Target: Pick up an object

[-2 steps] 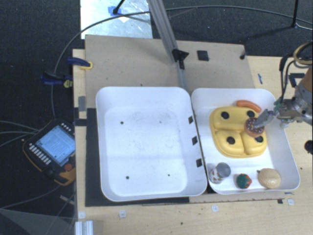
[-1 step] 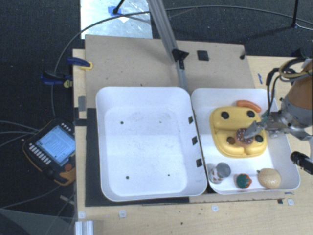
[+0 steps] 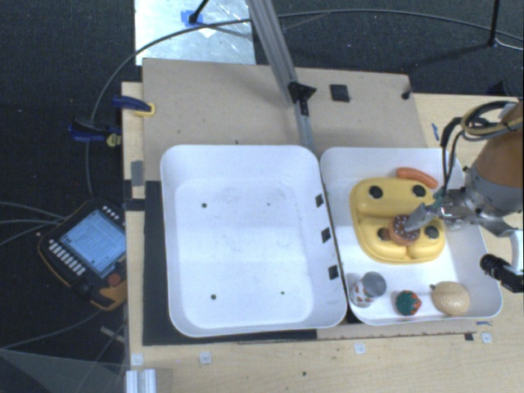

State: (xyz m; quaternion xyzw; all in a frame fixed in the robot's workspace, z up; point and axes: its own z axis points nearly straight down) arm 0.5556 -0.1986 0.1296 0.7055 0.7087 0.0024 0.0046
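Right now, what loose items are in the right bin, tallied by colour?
Yellow: 1, the big yellow block under the tool
Orange: 1, the orange stick by the block's far edge
Grey: 1, the grey piece
Green and red: 1, the small ball
Tan: 1, the tan lump
Total: 5

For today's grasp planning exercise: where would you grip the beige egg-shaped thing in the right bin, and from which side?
Grip the beige egg-shaped thing across its short middle, coming straight down from above. It lies on its side near the right bin's front rim, long axis roughly left to right, so its narrow width probably suits two fingers. Close front to back, avoiding the green and red ball beside it.
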